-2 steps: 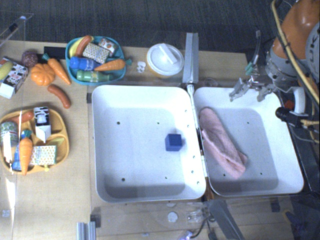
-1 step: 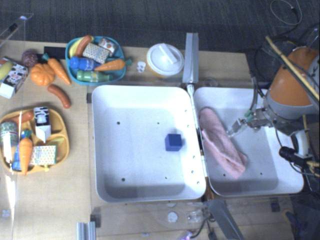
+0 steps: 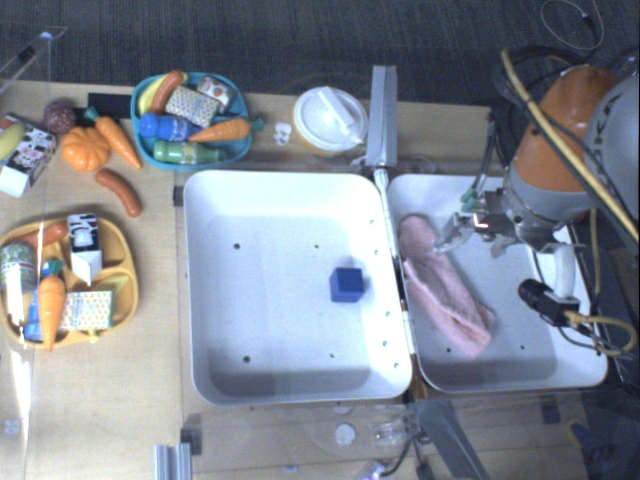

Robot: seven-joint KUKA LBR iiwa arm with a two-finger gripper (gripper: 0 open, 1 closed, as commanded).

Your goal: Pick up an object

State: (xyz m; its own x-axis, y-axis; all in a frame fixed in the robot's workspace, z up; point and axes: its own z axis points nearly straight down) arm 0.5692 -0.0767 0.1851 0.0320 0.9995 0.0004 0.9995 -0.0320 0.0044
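I see a pink cloth (image 3: 446, 290) lying rumpled along the left side of the right bin (image 3: 570, 368), its upper end close under my gripper (image 3: 462, 226). It rests flat on the bin floor, so by my reading nothing is picked up yet; the grasp and the lift are both left to do. The gripper hangs just above the cloth's upper end, and I cannot tell from this angle whether the fingers are spread or pressed together.

The other candidate is a blue cube (image 3: 347, 284), alone near the middle-right of the left bin (image 3: 250, 208), well apart from the arm.

Counting: two white bins, one cloth, one cube. Beyond them on the worktop (image 3: 110, 408) I count one blue bowl (image 3: 192, 118) of toy food, one yellow tray (image 3: 120, 278) of toy food, one white lidded tub (image 3: 330, 118), and a few loose toy vegetables at the upper left, among them a small orange pumpkin (image 3: 83, 149).
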